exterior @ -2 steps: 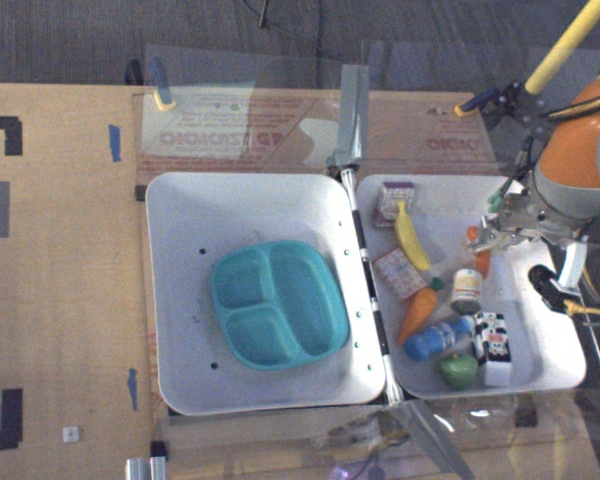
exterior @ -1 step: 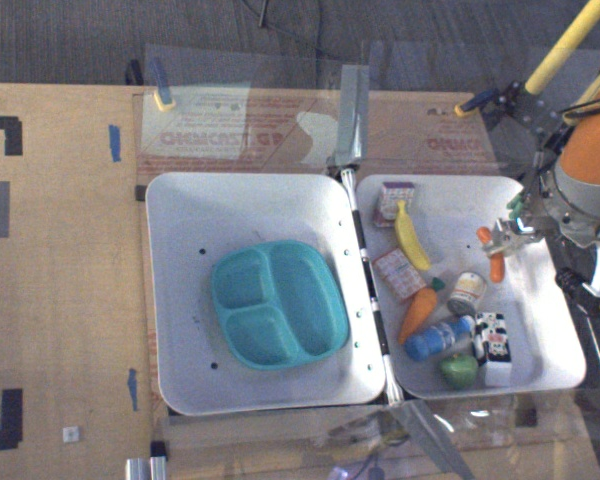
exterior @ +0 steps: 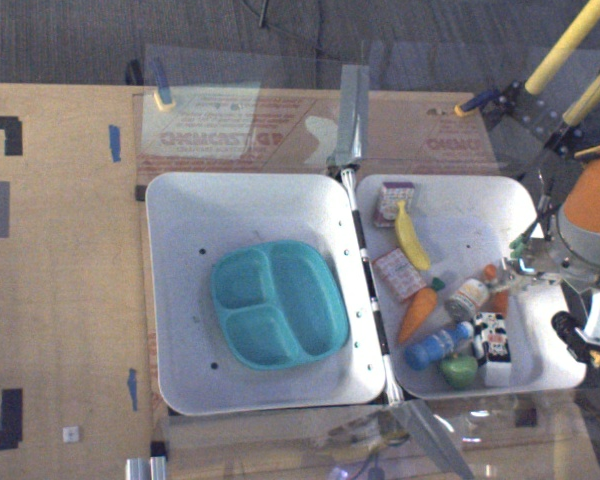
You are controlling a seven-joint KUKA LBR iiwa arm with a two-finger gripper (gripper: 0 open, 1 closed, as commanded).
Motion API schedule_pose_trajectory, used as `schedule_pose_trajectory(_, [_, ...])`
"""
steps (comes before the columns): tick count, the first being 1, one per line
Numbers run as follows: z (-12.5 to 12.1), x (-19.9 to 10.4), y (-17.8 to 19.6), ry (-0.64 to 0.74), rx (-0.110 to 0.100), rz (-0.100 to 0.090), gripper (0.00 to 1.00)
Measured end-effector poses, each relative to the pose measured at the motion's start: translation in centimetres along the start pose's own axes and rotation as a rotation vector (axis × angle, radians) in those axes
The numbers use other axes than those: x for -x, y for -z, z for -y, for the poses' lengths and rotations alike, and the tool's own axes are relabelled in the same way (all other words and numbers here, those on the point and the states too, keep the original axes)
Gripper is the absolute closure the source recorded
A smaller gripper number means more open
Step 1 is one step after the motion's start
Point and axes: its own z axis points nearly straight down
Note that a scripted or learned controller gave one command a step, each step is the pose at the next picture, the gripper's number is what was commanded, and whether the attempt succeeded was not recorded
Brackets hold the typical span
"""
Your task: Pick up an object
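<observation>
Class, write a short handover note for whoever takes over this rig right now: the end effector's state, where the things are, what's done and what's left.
End effector: low over the right side of the right bin, next to the can. Whether it has gripped anything cannot be told.
Right bin: banana, carrot, blue bottle, green fruit, black-and-white carton and the can, all lying on the bin floor.
Left bin: one teal divided plate.
Done: the arm has reached the right bin.
Left: grasp one thing and lift it.
</observation>
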Motion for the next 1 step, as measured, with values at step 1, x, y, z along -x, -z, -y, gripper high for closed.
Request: schedule_pose_trajectory(1, [-11.79, -4.85, 8.05, -0.021, 0.003, 0.003, 1.00])
